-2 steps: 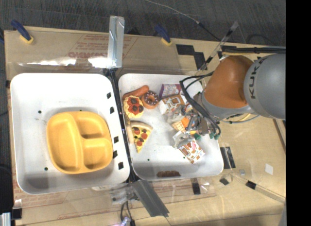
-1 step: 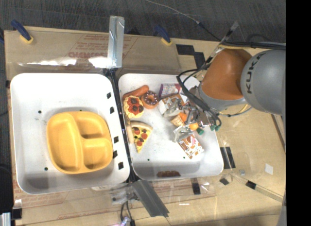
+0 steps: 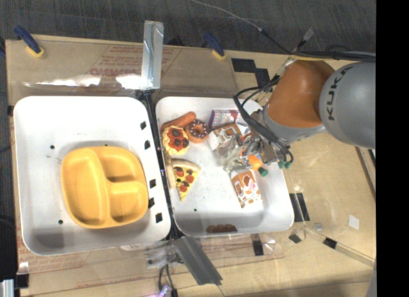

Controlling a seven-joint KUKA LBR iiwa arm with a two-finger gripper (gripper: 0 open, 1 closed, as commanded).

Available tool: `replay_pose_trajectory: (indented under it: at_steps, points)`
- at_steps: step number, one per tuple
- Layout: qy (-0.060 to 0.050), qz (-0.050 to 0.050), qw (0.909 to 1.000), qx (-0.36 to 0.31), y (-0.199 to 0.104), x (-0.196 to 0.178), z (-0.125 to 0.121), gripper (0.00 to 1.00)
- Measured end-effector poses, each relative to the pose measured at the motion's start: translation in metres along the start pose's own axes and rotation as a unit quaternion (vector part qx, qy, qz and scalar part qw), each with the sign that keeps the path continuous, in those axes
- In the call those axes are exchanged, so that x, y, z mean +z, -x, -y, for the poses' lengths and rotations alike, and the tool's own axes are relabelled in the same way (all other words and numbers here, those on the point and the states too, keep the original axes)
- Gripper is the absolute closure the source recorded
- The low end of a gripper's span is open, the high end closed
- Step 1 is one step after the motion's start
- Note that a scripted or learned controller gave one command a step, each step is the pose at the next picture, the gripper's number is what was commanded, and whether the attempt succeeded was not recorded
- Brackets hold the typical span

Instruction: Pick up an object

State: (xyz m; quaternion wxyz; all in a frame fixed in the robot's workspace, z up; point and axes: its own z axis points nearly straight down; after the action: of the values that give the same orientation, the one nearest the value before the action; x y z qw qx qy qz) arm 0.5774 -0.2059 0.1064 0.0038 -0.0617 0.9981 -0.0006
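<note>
i see even, fairly bright overhead light. the white bins [image 3: 38, 225] read clean, with a soft grey shadow in the left bin's near-left corner. glare streaks the clear tape [image 3: 96, 80] along the worktop's [image 3: 332, 219] far edge. the arm [image 3: 319, 101] casts a faint shadow. detail is soft and grainy, small toys smeared.

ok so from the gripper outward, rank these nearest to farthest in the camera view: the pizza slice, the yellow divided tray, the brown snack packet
Measured from the gripper, over the right bin's right side:
1. Brown snack packet, just below the gripper in the same bin.
2. Pizza slice, at the right bin's left side, near the divider.
3. Yellow divided tray, across in the left bin, plainly farthest.
</note>
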Motion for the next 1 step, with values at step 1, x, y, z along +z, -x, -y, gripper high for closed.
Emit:
replay_pose_trajectory:
  at_steps: [1]
  points:
    - [-0.001, 0.001, 0.9974, 0.073, 0.0319, -0.1007, -0.0148, 1.00]
